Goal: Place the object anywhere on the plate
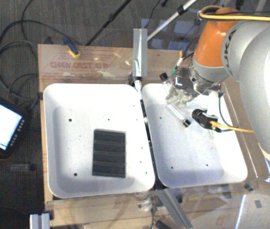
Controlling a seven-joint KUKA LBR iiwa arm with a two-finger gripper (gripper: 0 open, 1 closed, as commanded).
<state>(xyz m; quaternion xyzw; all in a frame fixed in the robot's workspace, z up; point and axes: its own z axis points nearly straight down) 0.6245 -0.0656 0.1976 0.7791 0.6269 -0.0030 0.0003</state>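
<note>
A dark ribbed rectangular plate (109,152) lies flat in the left white bin (58,99), a little right of its middle. My gripper (178,100) hangs low over the far left part of the right white bin (206,166), below the arm's orange band (212,35). Its clear plastic parts blur against the white floor, and I cannot make out any object in it or under it. The plate is well apart from the gripper, across the wall between the two bins.
A black connector with a yellow cable (206,120) hangs beside the wrist over the right bin. The grey arm (259,70) covers the right bin's far right corner. A metal post (139,51) stands behind the bins. A teach pendant (0,127) lies to the left.
</note>
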